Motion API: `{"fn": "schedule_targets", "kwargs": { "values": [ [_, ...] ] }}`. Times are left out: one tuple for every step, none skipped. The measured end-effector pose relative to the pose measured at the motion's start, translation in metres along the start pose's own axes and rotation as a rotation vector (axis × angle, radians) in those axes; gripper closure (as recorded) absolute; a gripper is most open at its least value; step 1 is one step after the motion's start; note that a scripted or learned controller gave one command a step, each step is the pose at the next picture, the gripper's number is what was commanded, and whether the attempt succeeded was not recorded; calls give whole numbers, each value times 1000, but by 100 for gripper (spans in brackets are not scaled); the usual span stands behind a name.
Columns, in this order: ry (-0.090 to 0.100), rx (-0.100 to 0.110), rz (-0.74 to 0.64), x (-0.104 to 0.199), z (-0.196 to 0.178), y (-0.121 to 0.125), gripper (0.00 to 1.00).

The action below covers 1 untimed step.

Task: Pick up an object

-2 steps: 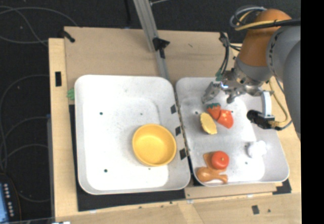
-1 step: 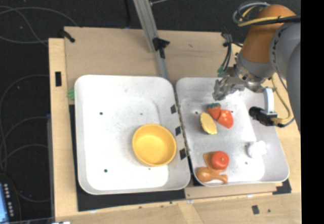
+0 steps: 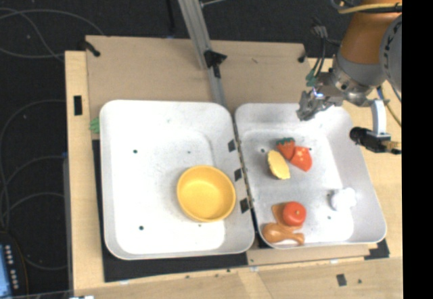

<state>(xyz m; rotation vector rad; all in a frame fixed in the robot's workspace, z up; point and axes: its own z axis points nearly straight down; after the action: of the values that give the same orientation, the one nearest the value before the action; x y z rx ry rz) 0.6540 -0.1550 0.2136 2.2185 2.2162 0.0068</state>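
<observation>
Crowding the right bin's (image 3: 358,176) near edge, toys (image 3: 289,215) leave room beneath the gripper (image 3: 308,107), whose opening I cannot tell.

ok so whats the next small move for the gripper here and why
Probably a short move toward the near side of the right bin and down, since the gripper hangs over the bin's far edge, apart from everything. The closest things are the strawberry and the yellow piece, touching each other mid-bin.

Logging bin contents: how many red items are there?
2: a red strawberry-shaped toy mid right bin, and a round red tomato toy near its front edge.
</observation>
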Motion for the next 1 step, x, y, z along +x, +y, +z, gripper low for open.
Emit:
{"fn": "schedule_targets", "kwargs": {
  "values": [
    [0,0,-4,-1,-55,2,100]
  ]
}}
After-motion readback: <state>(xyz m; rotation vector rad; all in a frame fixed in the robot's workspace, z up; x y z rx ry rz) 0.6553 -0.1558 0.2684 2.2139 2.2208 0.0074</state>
